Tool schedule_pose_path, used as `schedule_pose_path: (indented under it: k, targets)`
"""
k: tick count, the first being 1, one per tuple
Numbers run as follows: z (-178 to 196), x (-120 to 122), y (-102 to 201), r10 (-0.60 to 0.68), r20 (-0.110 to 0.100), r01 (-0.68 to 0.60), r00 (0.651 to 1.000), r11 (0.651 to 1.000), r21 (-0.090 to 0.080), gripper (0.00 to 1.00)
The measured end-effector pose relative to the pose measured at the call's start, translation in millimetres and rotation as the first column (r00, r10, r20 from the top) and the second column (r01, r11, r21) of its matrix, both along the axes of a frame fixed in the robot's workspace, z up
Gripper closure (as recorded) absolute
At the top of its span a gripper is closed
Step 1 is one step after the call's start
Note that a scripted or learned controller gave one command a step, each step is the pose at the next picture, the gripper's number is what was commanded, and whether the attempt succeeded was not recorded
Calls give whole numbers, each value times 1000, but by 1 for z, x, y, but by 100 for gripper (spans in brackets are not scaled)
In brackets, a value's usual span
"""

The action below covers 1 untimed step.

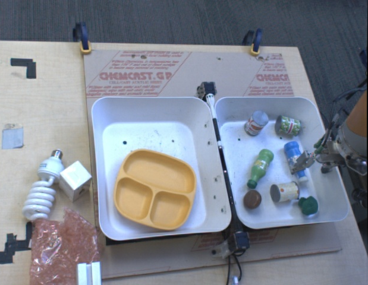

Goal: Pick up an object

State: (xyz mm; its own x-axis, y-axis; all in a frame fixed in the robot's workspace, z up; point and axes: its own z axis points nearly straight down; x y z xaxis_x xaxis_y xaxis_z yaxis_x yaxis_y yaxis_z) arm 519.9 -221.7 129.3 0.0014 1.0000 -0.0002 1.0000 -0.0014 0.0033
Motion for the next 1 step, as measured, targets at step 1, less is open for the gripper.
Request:
schedule_pose_path:
  k: [1]
  targets:
    - [-37, 6, 61, 2, -3, -2, 1000, 1000, 0, 0]
